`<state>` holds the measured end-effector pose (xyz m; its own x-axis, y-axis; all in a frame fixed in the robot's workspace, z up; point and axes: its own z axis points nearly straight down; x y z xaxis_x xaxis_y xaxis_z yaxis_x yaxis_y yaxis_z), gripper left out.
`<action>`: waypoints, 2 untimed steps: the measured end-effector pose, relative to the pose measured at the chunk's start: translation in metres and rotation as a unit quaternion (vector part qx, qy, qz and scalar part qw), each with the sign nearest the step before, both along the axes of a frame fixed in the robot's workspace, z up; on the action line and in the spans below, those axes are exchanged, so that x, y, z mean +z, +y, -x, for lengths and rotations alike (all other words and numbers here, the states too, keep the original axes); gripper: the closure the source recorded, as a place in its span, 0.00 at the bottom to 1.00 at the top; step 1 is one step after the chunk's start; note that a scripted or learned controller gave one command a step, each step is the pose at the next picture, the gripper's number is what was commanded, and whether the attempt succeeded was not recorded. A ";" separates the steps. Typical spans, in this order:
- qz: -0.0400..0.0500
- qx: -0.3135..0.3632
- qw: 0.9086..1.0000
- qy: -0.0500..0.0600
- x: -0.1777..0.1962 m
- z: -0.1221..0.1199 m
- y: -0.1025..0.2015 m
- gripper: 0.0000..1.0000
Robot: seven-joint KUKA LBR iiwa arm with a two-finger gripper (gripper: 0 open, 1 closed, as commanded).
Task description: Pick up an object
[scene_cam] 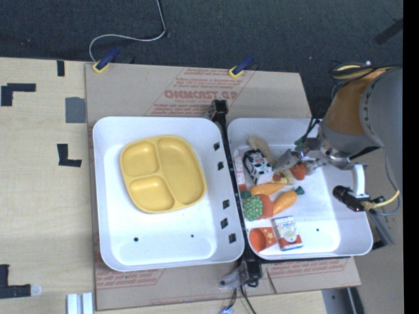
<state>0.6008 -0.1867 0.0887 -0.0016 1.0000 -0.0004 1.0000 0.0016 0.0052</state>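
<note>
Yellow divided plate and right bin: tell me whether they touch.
Apart. The camera view shows the yellow divided plate lying inside the left bin, with the divider between it and the right bin.

I see the tool low in the right white bin, beside a small red round toy. A yellow three-compartment plastic plate lies in the left white bin.

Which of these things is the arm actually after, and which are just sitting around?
Belonging to the job:
gripper
toy carrot
small red carton
black-and-white toy
right bin

Just lying about:
yellow divided plate
left bin
cardboard sheet
</note>
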 end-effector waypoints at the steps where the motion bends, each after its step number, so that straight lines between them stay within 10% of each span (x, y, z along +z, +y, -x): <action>1: -0.003 0.001 1.000 -0.002 0.012 -0.002 0.003 1.00; 2: -0.003 0.001 1.000 0.000 0.011 -0.001 0.003 0.00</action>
<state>0.6022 -0.1838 0.0994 -0.0031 1.0000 0.0051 1.0000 0.0031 0.0061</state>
